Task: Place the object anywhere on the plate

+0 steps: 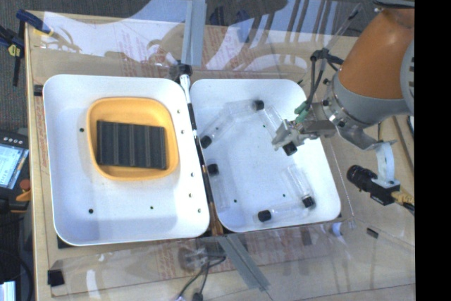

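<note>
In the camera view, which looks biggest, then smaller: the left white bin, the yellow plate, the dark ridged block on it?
1. Left white bin
2. Yellow plate
3. Dark ridged block
Each lies inside the one before.

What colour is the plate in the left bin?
Yellow-orange plate, with a dark ribbed centre; camera view.

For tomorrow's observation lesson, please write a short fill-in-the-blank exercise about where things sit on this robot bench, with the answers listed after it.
1. The yellow plate lies in the ____ bin.
2. A dark, ridged ____ object rests on the plate.
3. The pincer is over the ____ bin.
4. The arm enters from the view's ____ side.

Answers: left; rectangular; right; right
</note>
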Controlling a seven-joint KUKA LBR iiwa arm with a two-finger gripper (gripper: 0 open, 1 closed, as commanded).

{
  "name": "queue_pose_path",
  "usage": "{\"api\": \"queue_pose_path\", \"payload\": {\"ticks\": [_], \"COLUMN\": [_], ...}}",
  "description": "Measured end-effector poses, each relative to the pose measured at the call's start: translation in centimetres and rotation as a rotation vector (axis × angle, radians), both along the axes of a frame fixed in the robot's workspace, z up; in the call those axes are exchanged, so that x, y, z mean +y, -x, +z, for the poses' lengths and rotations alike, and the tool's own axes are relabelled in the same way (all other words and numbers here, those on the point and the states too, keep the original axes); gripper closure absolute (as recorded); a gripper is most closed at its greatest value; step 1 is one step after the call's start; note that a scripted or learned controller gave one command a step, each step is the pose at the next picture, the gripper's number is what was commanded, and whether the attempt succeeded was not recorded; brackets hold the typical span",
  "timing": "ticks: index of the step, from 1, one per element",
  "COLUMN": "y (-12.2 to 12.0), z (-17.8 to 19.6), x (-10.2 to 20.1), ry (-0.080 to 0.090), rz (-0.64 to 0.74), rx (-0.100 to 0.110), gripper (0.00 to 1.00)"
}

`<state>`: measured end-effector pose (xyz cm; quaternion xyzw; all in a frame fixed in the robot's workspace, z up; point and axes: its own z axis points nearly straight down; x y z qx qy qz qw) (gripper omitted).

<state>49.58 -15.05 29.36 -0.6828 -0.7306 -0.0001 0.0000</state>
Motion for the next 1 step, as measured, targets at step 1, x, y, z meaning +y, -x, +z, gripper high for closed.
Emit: {"api": "queue_pose_path", "payload": {"ticks": [1], "y": [-5.15], "z": [-3.5], "x": [-0.18], "ry": [0.0], "rz": [0.159], "rx": [0.002], "gripper": [1.0]}}
